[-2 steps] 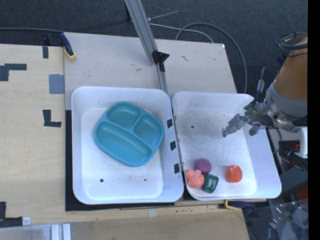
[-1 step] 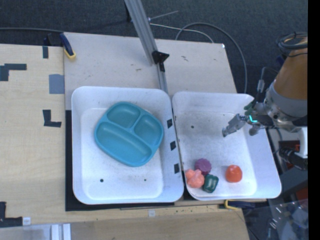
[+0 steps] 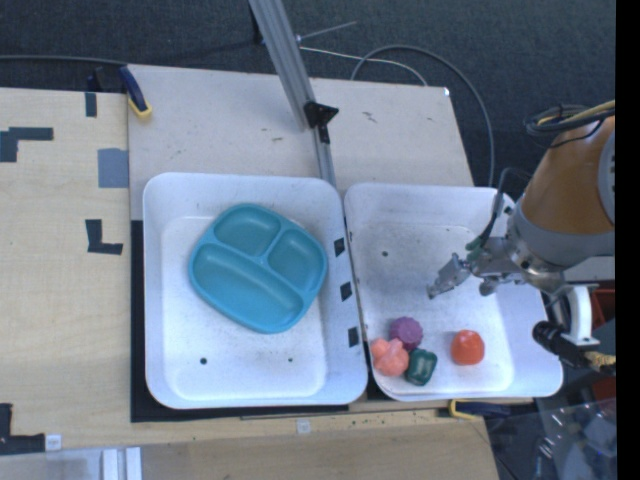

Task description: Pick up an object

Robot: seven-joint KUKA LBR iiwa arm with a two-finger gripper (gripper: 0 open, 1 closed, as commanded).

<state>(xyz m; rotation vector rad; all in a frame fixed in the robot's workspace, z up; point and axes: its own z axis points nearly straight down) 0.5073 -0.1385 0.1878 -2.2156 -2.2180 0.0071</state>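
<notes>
1. The left shallow white plastic bin holds one thing: a turquoise divided plastic plate with three compartments, lying flat towards the bin's far side.
2. The right shallow white plastic bin holds four small toys clustered along its near edge: a purple lumpy toy, an orange-pink lumpy toy just left of a dark green toy, and a red-orange round toy further right.
3. The two-finger gripper hangs over the right bin's middle, apart from the toys, holding nothing; how wide it stands cannot be told.
</notes>
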